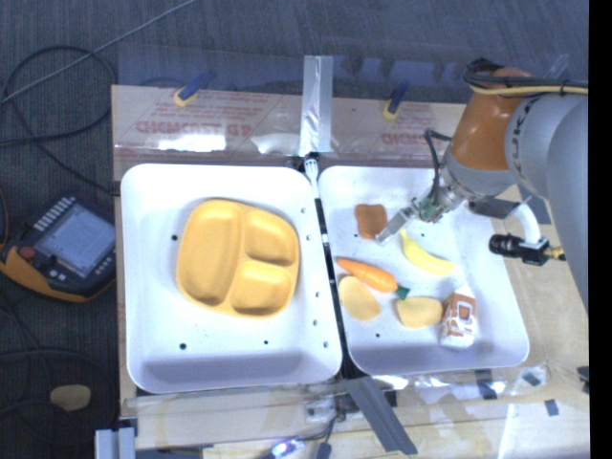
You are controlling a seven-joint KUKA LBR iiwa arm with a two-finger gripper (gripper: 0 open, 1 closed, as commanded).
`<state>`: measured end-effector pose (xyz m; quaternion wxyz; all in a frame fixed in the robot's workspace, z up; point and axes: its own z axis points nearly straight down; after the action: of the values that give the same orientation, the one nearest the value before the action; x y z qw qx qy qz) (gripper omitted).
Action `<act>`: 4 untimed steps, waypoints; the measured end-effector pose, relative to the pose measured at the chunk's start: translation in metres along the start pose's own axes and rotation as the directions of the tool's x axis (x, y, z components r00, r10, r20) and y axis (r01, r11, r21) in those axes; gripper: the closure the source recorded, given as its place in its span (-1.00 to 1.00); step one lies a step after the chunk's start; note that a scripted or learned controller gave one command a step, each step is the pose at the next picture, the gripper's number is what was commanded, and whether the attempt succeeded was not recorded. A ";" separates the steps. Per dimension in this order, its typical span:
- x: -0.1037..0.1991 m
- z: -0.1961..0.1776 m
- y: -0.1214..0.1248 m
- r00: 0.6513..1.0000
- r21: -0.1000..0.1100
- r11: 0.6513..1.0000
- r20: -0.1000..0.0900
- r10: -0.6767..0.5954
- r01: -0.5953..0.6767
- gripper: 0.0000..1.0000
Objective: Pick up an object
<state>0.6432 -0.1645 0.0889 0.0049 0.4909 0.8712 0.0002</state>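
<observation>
Pick not yet made: the gripper [394, 226] hung low in the right bin [497, 347], its fingers [385, 231] parted and grasping nothing, just right of the brown piece [369, 219], with banana [425, 256] and carrot [367, 274] lying untouched near that piece.

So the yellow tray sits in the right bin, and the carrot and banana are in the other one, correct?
Not quite. The camera view shows the yellow tray in the left bin; the carrot and banana are in the other one, the right bin.
</observation>
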 end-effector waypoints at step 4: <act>0.043 -0.001 -0.004 0.985 -0.002 0.985 0.001 -0.171 0.171 -1.00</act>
<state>0.6177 -0.1296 0.0898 0.0057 0.4142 0.9102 0.0008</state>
